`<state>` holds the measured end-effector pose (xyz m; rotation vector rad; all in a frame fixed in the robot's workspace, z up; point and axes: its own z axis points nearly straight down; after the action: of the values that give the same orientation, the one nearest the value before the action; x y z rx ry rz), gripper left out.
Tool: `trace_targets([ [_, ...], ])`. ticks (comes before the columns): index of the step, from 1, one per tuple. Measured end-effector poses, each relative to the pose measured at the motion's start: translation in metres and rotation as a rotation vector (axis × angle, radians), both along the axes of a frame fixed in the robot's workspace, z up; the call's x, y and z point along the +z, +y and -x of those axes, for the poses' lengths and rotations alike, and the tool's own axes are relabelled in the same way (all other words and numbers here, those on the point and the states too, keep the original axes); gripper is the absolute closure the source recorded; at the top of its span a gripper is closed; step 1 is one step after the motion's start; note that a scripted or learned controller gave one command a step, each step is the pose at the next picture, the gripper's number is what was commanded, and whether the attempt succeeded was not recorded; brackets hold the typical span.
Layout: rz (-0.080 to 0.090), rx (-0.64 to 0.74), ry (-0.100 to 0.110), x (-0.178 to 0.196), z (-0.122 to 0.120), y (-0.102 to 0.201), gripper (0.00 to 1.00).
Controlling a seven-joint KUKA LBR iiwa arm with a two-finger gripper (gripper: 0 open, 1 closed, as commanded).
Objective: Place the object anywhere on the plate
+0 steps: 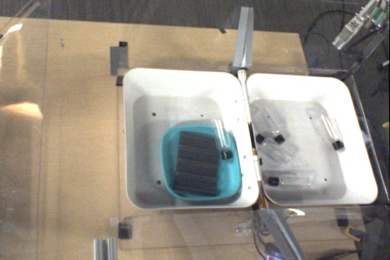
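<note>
The arm (pixel 361 20) shows at the top right corner, well away from both bins, and whether its hand is wide, narrow or holding anything cannot be told. In the left bin (pixel 143 100) a teal plate (pixel 231 182) carries a dark ribbed block (pixel 196 163). A clear tube with a black cap (pixel 223 142) lies on the plate's right edge, just beside the block. In the right bin (pixel 347 100) lie more clear capped tubes (pixel 332 131), some near the left wall, one near the right.
</note>
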<state>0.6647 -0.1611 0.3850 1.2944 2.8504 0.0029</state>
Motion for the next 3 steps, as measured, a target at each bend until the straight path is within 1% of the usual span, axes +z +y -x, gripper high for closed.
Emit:
trace_targets([
  [1, 0.002, 0.188, -0.004, 0.054, -0.002, 0.035, 1.0],
  [2, 0.006, 0.379, -0.003, 0.054, 0.004, -0.03, 1.0],
  [3, 0.003, 0.386, 0.0, 0.053, 0.002, 0.018, 1.0],
])
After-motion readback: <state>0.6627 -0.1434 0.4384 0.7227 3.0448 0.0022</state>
